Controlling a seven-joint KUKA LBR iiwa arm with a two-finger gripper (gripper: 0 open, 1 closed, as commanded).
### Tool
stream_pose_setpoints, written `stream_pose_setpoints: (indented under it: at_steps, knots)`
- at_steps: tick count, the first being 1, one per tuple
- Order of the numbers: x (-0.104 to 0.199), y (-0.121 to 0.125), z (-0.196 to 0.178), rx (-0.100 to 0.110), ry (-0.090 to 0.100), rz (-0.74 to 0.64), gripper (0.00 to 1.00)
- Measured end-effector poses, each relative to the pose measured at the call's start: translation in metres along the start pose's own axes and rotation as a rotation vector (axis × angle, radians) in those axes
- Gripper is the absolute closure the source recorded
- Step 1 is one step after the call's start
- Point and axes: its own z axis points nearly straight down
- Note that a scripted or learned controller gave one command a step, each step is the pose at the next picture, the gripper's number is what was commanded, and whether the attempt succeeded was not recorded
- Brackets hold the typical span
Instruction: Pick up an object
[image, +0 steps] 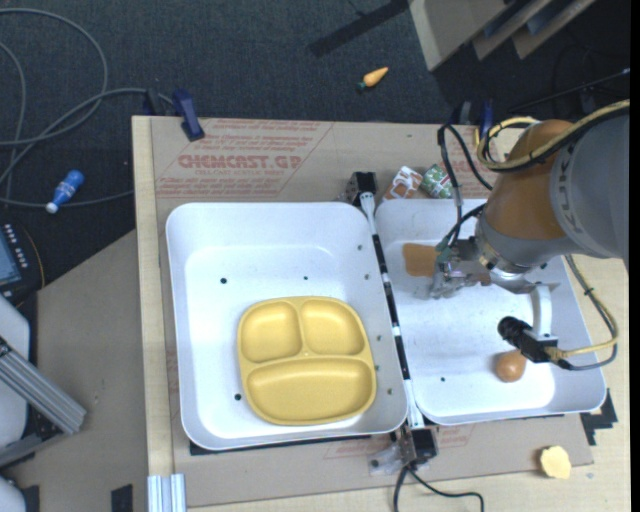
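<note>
**Jaws unreadable beside a tan-brown piece in the right bin**

Jaws on the gripper (450, 276) are too small and shadowed from up here to tell whether they are parted or closed. The gripper hangs low over the right bin (470, 395), near its back left part. A tan-brown piece (417, 258) lies just beside it on the divider side, and I cannot tell whether the two touch.

The arm (560, 195) comes in from the right, its orange band bulging above the wrist, with cables looped around it. Nearer the bin's front right sits a round brown object (510, 367), well apart from the gripper.

The left bin (200, 250) holds a yellow divided plate (305, 360). Both bins rest on a printed cardboard sheet (250, 155). A yellow scrap (554, 461) lies at the bench's front right corner. A blue bottle (65, 188) lies on the dark floor.
</note>
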Motion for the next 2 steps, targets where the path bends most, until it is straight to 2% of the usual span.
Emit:
stream_pose_setpoints:
  at_steps: [1,2]
  knots:
    - [-0.0204,0.0009,-0.0686,-0.013,-0.004,-0.001,1.0]
    - [-0.0191,0.0002,-0.0644,-0.009,-0.002,-0.002,0.0]
